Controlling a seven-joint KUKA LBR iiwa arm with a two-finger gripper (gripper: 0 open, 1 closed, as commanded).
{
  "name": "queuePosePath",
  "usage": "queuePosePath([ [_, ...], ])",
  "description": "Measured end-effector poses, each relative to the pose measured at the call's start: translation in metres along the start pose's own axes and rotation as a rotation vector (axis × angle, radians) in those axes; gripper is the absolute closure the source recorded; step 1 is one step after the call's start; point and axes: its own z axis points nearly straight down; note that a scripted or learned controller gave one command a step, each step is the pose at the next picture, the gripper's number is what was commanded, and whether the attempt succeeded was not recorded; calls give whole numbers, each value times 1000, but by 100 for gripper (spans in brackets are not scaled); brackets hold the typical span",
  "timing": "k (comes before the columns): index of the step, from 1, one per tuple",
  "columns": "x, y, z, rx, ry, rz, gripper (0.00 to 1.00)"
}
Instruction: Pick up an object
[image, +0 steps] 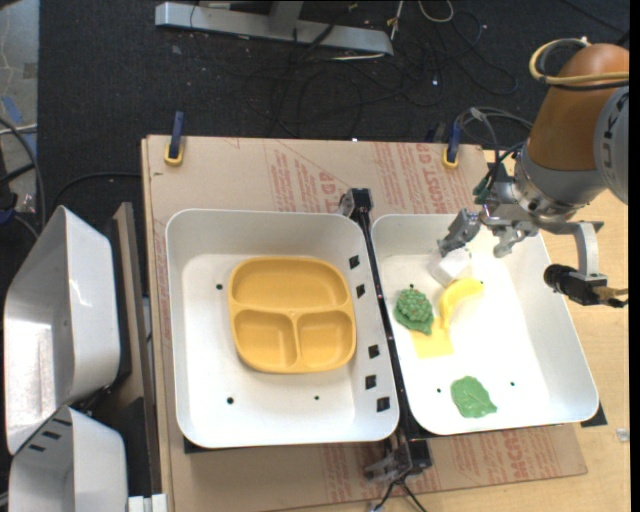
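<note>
Right bin (560, 370) roomy along its near edge, tool (487, 232) spread wide above a white block (452, 264).

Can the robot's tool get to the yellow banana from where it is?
Probably yes. The tool hangs just above the banana in the right bin, with nothing lying on top of it.

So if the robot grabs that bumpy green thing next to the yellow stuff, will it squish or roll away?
The bumpy green thing looks lumpy and uneven, so it probably won't roll far. It seems small and toy-like, likely light. Its knobbly surface may give a fair grip, though whether it squishes can't be told. It lies against the yellow piece, which might get nudged.
</note>
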Motion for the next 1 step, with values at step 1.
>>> queuePosePath([
  [1, 0, 3, -7, -12, -2, -2, 0],
])
